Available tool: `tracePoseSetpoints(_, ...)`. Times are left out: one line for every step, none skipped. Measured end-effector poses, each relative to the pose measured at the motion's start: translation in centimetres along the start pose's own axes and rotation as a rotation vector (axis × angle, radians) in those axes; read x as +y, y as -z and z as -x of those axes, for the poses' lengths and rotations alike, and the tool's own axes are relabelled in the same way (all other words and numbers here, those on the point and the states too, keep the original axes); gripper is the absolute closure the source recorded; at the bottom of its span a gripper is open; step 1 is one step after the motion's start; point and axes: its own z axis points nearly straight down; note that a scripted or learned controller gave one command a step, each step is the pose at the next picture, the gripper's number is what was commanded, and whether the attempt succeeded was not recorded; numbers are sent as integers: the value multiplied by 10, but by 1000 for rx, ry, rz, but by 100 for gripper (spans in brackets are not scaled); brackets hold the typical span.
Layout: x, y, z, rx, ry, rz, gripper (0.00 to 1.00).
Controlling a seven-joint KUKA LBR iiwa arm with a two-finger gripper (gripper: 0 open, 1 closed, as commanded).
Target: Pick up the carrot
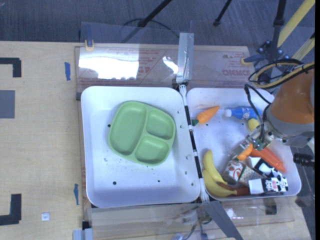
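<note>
1. We see the right bin [220, 96] crowded: a banana [212, 176] along its near left, a blue-capped bottle [241, 113] at the far side, and a black-and-white cow toy [272, 179] at the near right. The left bin [95, 149] bears a green divided plate [142, 132].
2. The carrot [207, 115] lies at the far left of the right bin, well apart from the claw [252, 143], which hangs over another orange piece [267, 156].
3. We cannot tell whether the claw is spread or pressed together; clutter blurs its tips.

Dark blue-grey carpet [100, 4] is showing beyond the pale wooden bench [40, 134], with black tripod legs [165, 4] standing on it.
</note>
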Motion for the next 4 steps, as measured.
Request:
tracePoseSetpoints(3, 11, -1, 0, 2, 6, 100)
tracePoseSetpoints(3, 11, -1, 0, 2, 6, 0)
tracePoseSetpoints(-32, 1, -16, -4, 206, 3, 0)
tracePoseSetpoints(-13, 50, 24, -1, -21, -3, 0)
